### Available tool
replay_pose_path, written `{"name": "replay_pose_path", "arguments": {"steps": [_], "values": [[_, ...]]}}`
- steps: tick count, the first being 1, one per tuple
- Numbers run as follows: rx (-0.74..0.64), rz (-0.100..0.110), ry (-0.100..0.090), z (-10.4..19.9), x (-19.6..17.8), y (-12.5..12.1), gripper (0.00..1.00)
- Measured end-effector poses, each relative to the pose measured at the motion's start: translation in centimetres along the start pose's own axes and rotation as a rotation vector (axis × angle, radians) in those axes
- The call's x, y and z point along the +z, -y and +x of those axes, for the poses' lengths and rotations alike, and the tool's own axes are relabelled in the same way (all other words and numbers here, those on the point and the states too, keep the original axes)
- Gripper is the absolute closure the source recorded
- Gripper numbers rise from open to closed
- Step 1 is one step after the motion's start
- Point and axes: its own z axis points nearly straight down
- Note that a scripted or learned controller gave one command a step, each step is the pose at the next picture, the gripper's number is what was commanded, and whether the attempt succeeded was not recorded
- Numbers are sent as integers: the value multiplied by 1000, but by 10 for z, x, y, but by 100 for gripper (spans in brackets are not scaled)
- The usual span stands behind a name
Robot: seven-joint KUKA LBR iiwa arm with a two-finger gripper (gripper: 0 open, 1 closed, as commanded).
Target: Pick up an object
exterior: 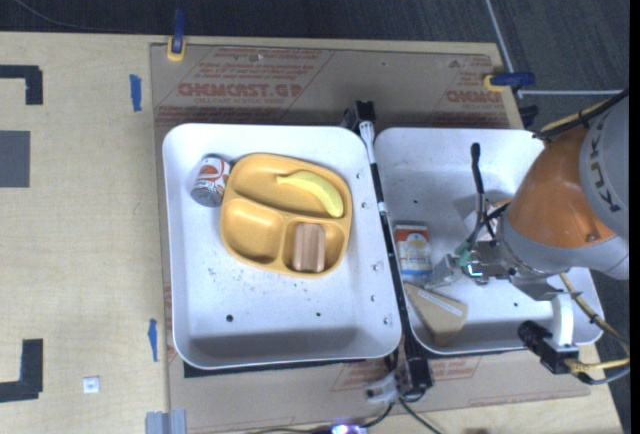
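My gripper [470, 268] hangs low in the right bin [432, 158], under the orange band of the arm [556, 207]. Just to its left lies a small white and orange carton [411, 250]. A tan wedge-shaped piece [440, 310] rests in front of the carton, near the bin's front left corner. The gripper is close to both, and I cannot make out contact with either. In the left bin [270, 334] sits a yellow divided tray [236, 224] holding a banana [313, 190] and a brown block [307, 247]. A drink can [208, 180] lies at the tray's far left corner.
The two bins meet along a black-clipped divider [383, 222]. Cables and a black fitting [548, 347] trail off the arm over the right bin's front right corner. A cardboard sheet [300, 82] lies under the bins.
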Motion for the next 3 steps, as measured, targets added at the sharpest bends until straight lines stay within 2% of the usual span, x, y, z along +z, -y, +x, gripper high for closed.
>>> {"name": "replay_pose_path", "arguments": {"steps": [1,2,3], "values": [[0,0,0,0,0,0,0],[4,-12,14,-6,-11,-2,100],[4,-12,14,-5,-11,-2,0]]}}
